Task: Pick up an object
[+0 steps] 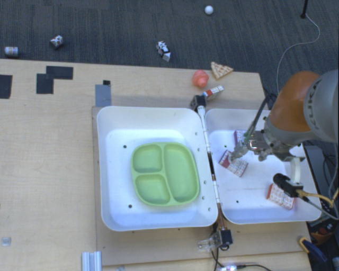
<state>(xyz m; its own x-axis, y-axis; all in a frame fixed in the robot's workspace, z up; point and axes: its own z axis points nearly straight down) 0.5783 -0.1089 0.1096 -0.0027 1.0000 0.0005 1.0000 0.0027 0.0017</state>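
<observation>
- Writing: I read no brand or label; the print on the small packets is too small and blurred for me.
- Left bin [106,174]: shallow, white, smooth moulded plastic with rounded corners. I log one item in it, a pale green plate [165,173] with three compartments, lying flat near the middle.
- Right bin [254,211]: same white make, set just beside the left one. I count a red-and-white checked packet [234,164] at its left-centre and a second red-patterned packet [280,196] near its front right, partly under a black fitting on the arm.
- Gripper [241,148]: reaches down from the grey arm with the orange band [290,103], its tip just above and beside the checked packet. I cannot tell whether it is parted or closed, nor whether it touches the packet.
- Bench [47,159]: light wood grain, with dark rectangular patches at its far left.
- Beyond the bins: a round pinkish-red object [200,78], a tan wedge [221,70] and a small red-and-white tube [215,91].
- Floor [132,26]: dark ribbed carpet with a white ball [208,9] and small scattered pieces.
</observation>
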